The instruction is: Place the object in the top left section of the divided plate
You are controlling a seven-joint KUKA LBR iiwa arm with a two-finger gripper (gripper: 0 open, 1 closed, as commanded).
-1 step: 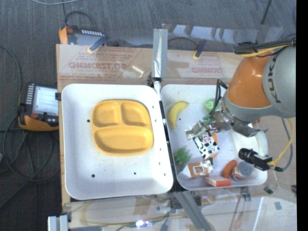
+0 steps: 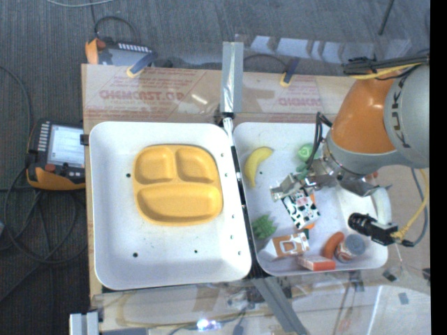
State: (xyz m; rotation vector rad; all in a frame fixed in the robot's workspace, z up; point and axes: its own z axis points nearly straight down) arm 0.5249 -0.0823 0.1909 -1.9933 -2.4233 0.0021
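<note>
I see metal two-finger gripper point(image 2: 299, 187) over right bin, grip state unclear; smooth yellow three-section plastic plate point(image 2: 179, 184) in left white bin point(image 2: 112, 257); curved yellow banana point(image 2: 256, 163) nearby.

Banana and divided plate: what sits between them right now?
In the camera view, between the banana and the yellow divided plate lie the two bins' adjoining walls and bare white floor of the left bin. No object sits there.

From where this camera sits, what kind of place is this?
Probably a robotics lab test bench: a KUKA arm reaches over two white bins, toy food like a banana lies inside, and cables trail over carpet.
</note>
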